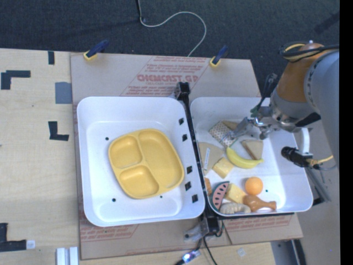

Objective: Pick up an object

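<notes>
Two shallow white bins are shown side by side on the bench: the left white bin point(91, 148) carries a yellow three-compartment plastic plate point(145, 162), and the right white bin point(292, 189) carries a crowded heap of toy food. The grey arm with the orange band point(300, 79) is seen reaching in from the right, and its two-finger gripper point(248, 127) is lowered over the upper middle of the right bin. Whether the tool is clenched or released cannot be told, since the tip is small and blurred against the clutter; nothing is visibly grasped by it.

The nearest candidates are a grey perforated grater-like piece point(219, 131), just beside the tip on its left, a yellow curved toy banana point(242, 159) just below it, and a tan wedge like a bread slice point(253, 148) touching the banana. Farther toward the bin's near edge lie an orange ball-shaped fruit point(253, 186), a red watermelon slice point(219, 194) and a pale yellow cheese-like block point(222, 167).

Failure is judged most likely to come from crowding. Two pieces may be pinched at once, or the banana's curved skin may slip out as the closure is made. A flat piece such as the grater may be pressed against the bin floor rather than lifted. Neighbouring pieces may also be shoved aside during descent.
</notes>
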`<state>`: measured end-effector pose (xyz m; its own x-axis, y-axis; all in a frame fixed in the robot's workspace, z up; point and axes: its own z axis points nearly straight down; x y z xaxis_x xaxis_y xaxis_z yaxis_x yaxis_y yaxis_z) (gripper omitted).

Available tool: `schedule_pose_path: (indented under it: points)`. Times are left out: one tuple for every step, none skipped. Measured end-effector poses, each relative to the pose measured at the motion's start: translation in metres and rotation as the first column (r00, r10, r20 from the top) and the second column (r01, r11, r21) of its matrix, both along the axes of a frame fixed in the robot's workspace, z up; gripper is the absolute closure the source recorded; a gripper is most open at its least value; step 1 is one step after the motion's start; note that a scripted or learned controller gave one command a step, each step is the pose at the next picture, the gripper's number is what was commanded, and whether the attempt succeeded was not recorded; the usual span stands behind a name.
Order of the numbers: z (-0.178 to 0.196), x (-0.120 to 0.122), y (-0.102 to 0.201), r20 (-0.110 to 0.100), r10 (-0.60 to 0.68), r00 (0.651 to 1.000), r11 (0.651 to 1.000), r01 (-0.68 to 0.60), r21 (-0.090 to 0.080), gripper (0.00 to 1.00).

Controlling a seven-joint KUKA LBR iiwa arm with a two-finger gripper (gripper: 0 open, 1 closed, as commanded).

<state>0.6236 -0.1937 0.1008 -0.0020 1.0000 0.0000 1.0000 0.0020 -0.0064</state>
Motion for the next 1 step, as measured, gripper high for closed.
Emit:
schedule_pose_path:
  points:
    - [-0.0126, 0.0017, -0.0009, 0.008, 0.000, 1.000, 1.000, 0.000, -0.003, 0.00]
